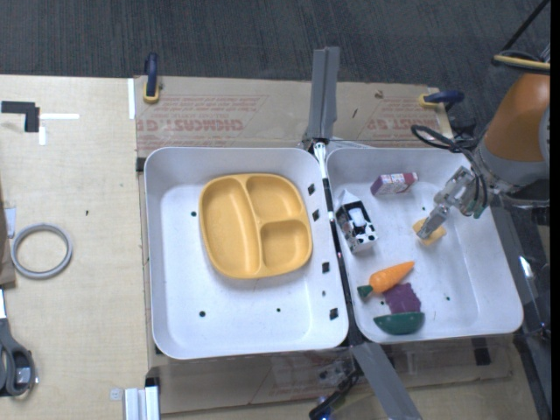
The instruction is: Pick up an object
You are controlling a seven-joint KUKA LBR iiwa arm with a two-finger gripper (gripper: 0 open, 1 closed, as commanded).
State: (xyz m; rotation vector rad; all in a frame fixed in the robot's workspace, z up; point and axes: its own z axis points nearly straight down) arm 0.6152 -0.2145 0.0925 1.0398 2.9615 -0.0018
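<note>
The right bin [490, 318] holds several small things: a pink and white box [393, 183], a black and white toy [356, 227], an orange carrot [390, 276], a purple piece [402, 297], a dark green piece [399, 323] and a small yellow piece [430, 228]. My gripper [440, 213] reaches in from the right, low over the bin's middle right. Its tip is right at the top of the yellow piece. Whether it grips that piece is unclear from this angle.
The left bin [175, 322] holds a yellow divided plate [256, 224]. A grey post [324, 94] stands behind the seam between the bins. On the bench at left lie a tape ring [39, 250] and scissors [13, 367]. Clamps [151, 77] hold the cardboard behind the bins.
</note>
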